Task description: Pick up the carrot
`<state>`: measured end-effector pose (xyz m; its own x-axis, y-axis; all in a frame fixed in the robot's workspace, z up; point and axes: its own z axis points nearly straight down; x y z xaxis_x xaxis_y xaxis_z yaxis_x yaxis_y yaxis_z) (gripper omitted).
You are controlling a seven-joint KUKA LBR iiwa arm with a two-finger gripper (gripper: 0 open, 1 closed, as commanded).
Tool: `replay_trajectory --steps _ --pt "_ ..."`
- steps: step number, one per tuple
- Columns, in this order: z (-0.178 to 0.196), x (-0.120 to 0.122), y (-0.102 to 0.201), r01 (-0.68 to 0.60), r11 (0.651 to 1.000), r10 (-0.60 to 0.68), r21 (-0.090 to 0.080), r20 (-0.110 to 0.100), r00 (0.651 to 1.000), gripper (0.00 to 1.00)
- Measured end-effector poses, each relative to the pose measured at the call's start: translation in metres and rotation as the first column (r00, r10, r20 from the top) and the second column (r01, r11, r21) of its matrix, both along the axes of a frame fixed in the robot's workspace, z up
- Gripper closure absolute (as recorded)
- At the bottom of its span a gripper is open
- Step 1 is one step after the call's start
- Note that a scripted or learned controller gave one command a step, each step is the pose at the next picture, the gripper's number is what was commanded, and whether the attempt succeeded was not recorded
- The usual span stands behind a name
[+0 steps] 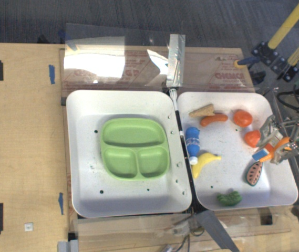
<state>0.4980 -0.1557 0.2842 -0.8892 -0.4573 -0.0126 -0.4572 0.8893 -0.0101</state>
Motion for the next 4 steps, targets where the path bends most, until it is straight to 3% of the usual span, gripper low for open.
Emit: replay_trajectory --steps 1,2,3,4 --pt "-0.11 -0.004 -0.068 -0.116 0.993 0.116 0.008 -0.019 0.993 1.0" --pt "0.009 -0.009 -0.068 -0.355 0.935 0.355 -0.002 -0.006 0.935 1.0" --pt "-0.116 0.002 -0.064 -0.453 0.891 0.454 0.015 -0.019 0.891 1.0" --pt "-0.14 -0.018 -0.066 -0.815 0.579 0.815 0.007 -0.013 0.579 1.0"
